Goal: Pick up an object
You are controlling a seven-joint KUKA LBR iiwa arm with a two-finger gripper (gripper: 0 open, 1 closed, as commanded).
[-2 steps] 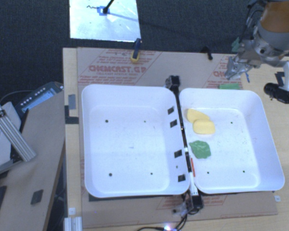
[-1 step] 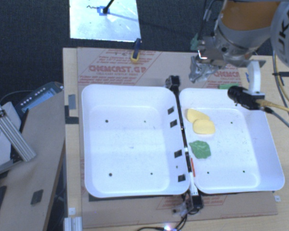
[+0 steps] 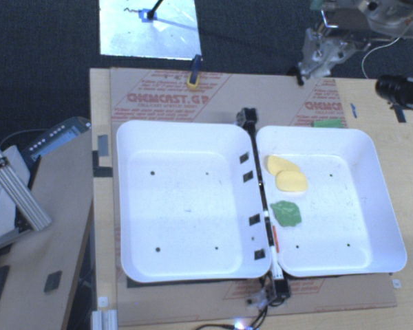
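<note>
The gripper (image 3: 310, 66) hangs above the bench's far right, beyond the right bin (image 3: 382, 177), so the approach is not yet begun. Two pale yellow pieces (image 3: 287, 172) and a green piece (image 3: 286, 213) lie along that bin's left side, near the divider. Next it must travel nearer and leftward, then descend. Blur hides its tip, so I cannot tell how it stands.

Fixed camera above bench (image 3: 316, 91), slanted downward (both bins (image 3: 186, 205) framed)

Grey metal pincer (image 3: 310, 66) assembly with white cable (image 3: 378, 43) looped beside it.
</note>
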